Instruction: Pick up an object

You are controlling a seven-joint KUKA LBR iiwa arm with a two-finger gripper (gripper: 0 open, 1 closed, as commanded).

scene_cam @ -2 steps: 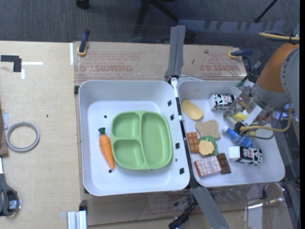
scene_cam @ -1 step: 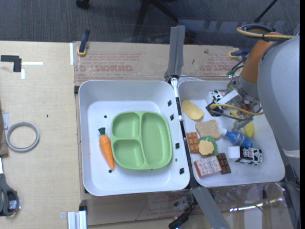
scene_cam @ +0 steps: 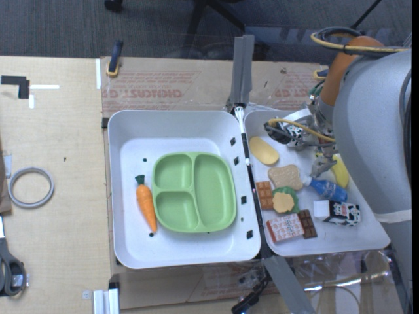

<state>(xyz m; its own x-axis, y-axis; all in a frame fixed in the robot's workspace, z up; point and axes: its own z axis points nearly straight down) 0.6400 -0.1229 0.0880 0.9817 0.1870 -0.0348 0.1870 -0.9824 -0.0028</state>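
The grey arm [scene_cam: 376, 129] fills the right side of the view and covers the far right part of the right bin [scene_cam: 366, 237]. Its pincer [scene_cam: 321, 165] hangs low over that bin amid a tangle of cables, and whether it is open or closed cannot be told; nothing can be made out in its grip.

The toy food sits in the right bin. A pale yellow oval piece [scene_cam: 264, 151] lies near the bin's upper left. Below it is a slice of bread [scene_cam: 285, 175], and just beside that a brown waffle-like bar [scene_cam: 264, 194]. A round biscuit on a green leaf [scene_cam: 284, 201] touches the bread's lower edge. Further down lie a pink-and-white packet [scene_cam: 283, 228] and a chocolate bar [scene_cam: 307, 224], side by side. A blue piece [scene_cam: 328, 190] and a yellow piece [scene_cam: 340, 171] lie close under the pincer, both partly hidden by the arm, so their shapes are unclear. A small black-and-white carton [scene_cam: 344, 212] sits at the edge of the arm's body.

The left bin [scene_cam: 124, 175] holds a green divided tray [scene_cam: 195, 191] and a carrot [scene_cam: 146, 205] lying just beside the tray's left rim.

On the bench [scene_cam: 52, 241] to the left lies a grey ring [scene_cam: 29, 187]; a metal object at the lower left corner is cut off by the frame.
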